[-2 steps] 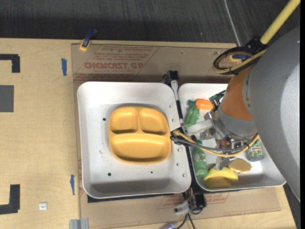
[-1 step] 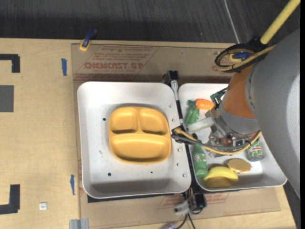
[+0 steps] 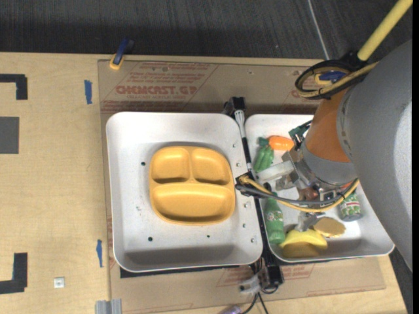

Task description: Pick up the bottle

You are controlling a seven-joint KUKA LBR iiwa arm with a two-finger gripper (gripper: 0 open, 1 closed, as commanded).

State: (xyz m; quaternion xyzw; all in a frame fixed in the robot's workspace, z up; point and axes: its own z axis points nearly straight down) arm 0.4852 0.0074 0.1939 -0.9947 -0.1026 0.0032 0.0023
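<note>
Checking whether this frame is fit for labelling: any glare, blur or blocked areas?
Camera view: sharp, evenly lit; faint sheen on the left bin; the arm blocks much of the right bin; the bottle is partly covered by cables.

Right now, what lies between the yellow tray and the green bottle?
In the camera view, the raised rims of both bins and a bundle of cables separate the yellow tray from the green bottle.
</note>
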